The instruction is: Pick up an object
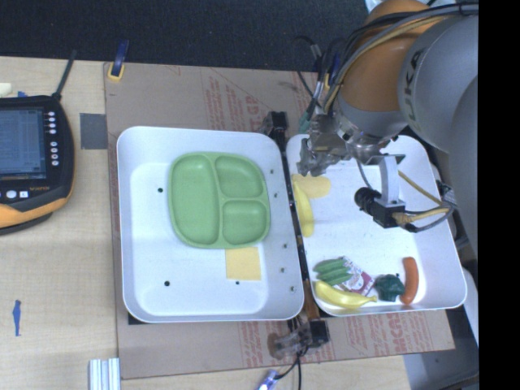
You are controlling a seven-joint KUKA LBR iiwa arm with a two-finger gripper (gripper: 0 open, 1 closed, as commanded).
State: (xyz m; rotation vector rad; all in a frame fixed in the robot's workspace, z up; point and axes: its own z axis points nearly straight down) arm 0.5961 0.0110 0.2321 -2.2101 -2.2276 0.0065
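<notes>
My gripper (312,166) hangs low over the far left corner of the right bin (431,177), just above a pale yellow piece (305,197) that lies along the bin's left wall. Near the front of that bin lie a yellow banana (341,297), a green pea pod (331,267), a dark green leafy piece (391,285) and a red-orange sausage (409,279). In the left bin (138,218) rest a green divided plate (219,199) and a yellow cheese slice (244,263).
A teach pendant (28,165) lies on the bench at the far left. The arm's grey and orange body (406,55) covers the right bin's far side. Cables and a black bracket (382,205) hang over the bin's middle.
</notes>
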